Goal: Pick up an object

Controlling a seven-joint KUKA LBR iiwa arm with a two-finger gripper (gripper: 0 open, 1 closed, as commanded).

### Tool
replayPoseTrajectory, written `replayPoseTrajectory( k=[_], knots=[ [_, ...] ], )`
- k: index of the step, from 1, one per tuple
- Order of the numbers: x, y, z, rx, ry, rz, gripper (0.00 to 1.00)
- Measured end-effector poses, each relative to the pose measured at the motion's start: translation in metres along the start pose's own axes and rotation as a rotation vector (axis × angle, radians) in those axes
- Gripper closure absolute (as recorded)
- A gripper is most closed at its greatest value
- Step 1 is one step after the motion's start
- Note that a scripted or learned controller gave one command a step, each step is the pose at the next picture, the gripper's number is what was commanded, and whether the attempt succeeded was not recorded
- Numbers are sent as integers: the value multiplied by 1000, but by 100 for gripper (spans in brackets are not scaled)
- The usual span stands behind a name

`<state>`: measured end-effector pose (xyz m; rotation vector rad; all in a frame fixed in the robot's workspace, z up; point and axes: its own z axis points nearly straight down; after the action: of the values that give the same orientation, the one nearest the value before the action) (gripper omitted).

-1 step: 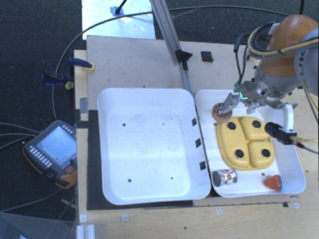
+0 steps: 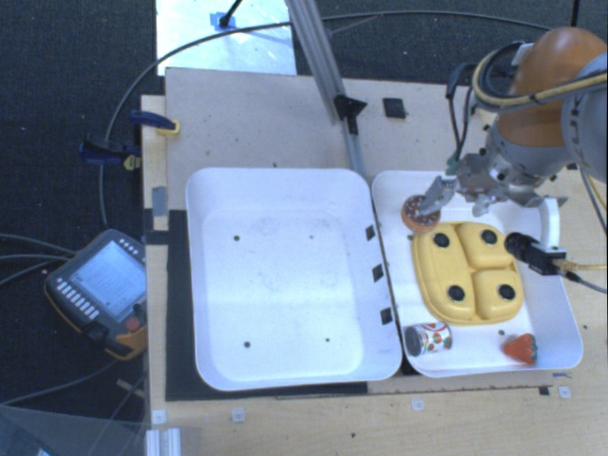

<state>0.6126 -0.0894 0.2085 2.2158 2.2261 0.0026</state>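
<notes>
Item: grey two-finger gripper (image 2: 435,198), upper right of the frame, hanging over the top-left corner of the right-hand shallow white bin (image 2: 570,335); whether it was open or closed could not be told.

Item: small round brown doughnut-like object (image 2: 419,214), directly beneath and slightly lower-left of the gripper, seemingly touching it; no long axis (round), so approach angle probably mattered little; judged the likeliest pick.

Item: yellow four-lobed plastic tray-shaped toy (image 2: 469,273), centre of the same bin, just right of the doughnut.

Item: small printed can (image 2: 428,338) lying on its side, lower left; red strawberry-like piece (image 2: 520,349), lower right.

Item: left white bin (image 2: 204,283), well apart.
</notes>
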Motion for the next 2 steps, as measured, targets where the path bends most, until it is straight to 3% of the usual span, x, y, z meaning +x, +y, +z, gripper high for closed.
replayPoseTrajectory(
  k=[2],
  knots=[
    [1,14,103,-9,-12,1,0]
  ],
)
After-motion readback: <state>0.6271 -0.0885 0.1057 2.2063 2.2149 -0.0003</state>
